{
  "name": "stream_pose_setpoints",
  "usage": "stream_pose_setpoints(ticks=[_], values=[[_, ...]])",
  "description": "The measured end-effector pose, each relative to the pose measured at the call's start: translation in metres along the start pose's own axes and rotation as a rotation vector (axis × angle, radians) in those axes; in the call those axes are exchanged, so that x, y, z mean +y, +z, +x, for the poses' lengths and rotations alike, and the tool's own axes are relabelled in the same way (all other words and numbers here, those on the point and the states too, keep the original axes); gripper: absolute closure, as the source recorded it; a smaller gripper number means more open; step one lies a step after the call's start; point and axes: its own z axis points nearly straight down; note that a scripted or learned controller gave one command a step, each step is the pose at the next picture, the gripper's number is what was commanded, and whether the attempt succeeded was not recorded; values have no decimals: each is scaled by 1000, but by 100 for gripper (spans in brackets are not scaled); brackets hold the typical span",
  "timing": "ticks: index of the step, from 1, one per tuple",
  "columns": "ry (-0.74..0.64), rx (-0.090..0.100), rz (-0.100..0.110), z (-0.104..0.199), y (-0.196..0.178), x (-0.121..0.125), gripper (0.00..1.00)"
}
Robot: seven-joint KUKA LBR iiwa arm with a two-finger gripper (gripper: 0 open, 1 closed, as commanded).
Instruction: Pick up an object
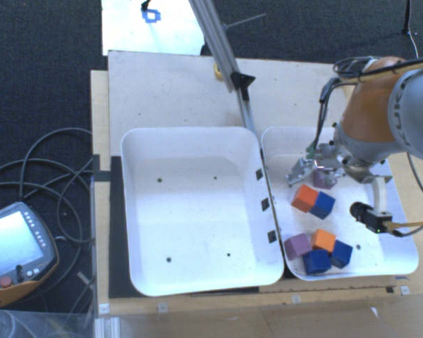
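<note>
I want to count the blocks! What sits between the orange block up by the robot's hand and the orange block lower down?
In the camera view, a blue block and bare white bin floor lie between them.

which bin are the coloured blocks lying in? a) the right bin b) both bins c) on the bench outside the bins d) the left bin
a, since the orange block, the blue block touching it, and the cluster of purple block, small orange block and two dark blue blocks all lie in the right bin, under the arm's gripper.
</note>
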Motion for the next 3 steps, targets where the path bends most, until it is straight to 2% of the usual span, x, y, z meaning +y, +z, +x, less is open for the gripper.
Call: stream_pose_setpoints(ticks=[1, 2, 3], values=[[-1, -5, -14, -7, 38, 0, 0], [-3, -6, -24, -7, 24, 3, 100], [-3, -1, -11, -8, -34, 13, 100]])
